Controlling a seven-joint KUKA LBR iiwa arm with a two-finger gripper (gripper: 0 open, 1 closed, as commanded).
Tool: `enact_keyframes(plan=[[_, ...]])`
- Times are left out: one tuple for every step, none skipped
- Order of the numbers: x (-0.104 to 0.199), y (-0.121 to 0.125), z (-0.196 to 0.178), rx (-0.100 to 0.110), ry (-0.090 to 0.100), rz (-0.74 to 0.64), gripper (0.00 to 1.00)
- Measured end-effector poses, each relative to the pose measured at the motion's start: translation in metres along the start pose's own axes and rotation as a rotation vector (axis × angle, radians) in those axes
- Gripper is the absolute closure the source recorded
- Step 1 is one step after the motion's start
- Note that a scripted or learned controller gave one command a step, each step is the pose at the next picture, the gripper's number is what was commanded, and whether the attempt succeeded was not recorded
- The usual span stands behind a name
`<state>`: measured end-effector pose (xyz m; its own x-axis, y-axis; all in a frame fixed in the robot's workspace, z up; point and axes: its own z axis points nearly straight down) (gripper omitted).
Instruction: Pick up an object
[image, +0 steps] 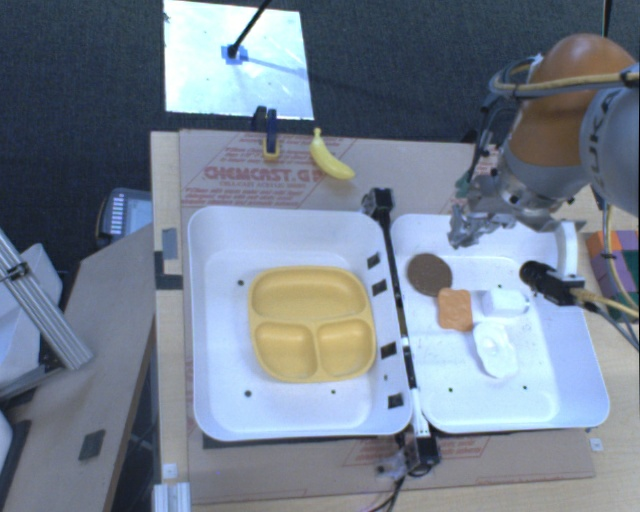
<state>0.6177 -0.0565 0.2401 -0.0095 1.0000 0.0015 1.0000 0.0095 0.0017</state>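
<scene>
from the overhead camera you are looking at the gripper (466, 232) hovering right of centre, above the right bin (560, 400); whether it is clenched, you cannot tell. it is grasping nothing visible. judging by this, you are approaching: next, descend onto the brown disc (429, 272) just below. the orange block (455, 309) and white pieces (494, 348) are crowding nearby.

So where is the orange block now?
The orange block lies in the right bin, just below the brown disc and left of the white pieces.
</scene>
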Motion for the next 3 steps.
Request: enact_keyframes(plan=[[0.043,-0.012,0.0,0.001,0.0,0.001,1.0],[0.1,-0.016,-0.004,0.0,0.0,-0.001,1.0],[0.15,-0.031,-0.004,0.002,0.0,0.0,1.0]])
